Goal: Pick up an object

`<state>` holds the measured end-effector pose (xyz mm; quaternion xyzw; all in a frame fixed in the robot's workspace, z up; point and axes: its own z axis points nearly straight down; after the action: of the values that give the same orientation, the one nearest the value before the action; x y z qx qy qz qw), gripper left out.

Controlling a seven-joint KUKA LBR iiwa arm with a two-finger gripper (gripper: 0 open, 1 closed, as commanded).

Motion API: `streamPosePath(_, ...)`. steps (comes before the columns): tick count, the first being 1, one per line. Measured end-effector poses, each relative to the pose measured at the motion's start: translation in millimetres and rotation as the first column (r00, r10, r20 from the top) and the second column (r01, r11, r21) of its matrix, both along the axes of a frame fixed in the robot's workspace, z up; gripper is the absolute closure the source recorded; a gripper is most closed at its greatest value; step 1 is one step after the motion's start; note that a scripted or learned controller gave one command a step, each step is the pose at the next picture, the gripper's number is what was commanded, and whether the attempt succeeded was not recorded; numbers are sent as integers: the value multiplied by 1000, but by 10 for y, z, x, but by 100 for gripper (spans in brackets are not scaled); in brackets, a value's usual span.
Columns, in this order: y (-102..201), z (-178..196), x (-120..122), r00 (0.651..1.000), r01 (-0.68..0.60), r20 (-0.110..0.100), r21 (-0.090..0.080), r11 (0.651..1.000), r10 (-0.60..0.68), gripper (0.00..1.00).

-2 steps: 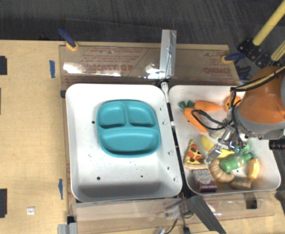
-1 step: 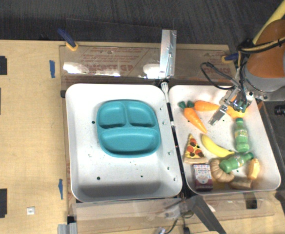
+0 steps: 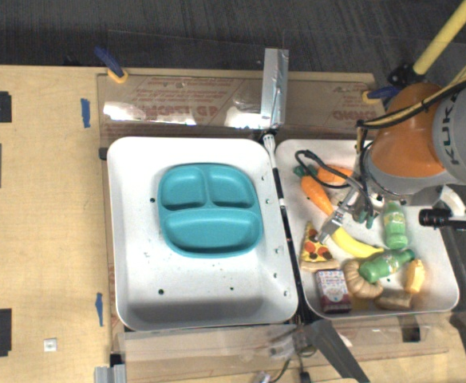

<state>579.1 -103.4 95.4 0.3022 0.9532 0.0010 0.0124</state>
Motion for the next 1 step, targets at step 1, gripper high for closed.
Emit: streamPosePath(1,19,113,9,1000,-3,1,3,1000,3,100)
